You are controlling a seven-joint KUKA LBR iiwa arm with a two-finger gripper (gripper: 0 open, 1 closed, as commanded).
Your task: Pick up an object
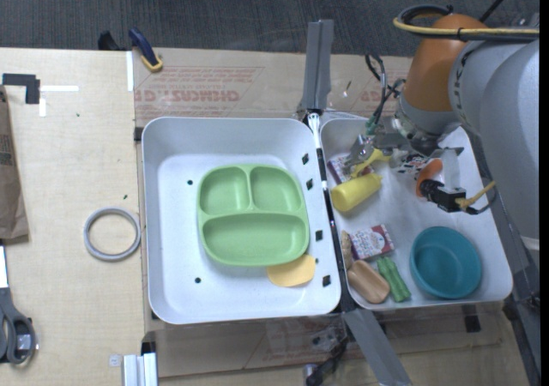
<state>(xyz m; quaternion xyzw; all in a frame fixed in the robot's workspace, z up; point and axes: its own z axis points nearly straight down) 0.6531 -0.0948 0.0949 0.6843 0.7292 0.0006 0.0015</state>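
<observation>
My gripper [364, 155] reaches down into the back left part of the right bin [491, 243]. It hangs right over the upper end of a yellow cylinder-shaped object [354, 191], which lies tilted on the bin floor. I cannot tell whether the two touch. In front of the yellow object lie a pink packet [371, 242], a green stick-like item [393, 278] and a tan piece [367, 282]. A blue bowl [444, 262] sits at the bin's front right. A small orange item [428, 175] lies under the wrist.
The left bin [163, 204] holds a green divided plate [253, 214] with a yellow disc [292, 272] at its front edge. On the bench to the left lies a grey ring [112, 232]. The arm's grey body and cables cover the right bin's back right.
</observation>
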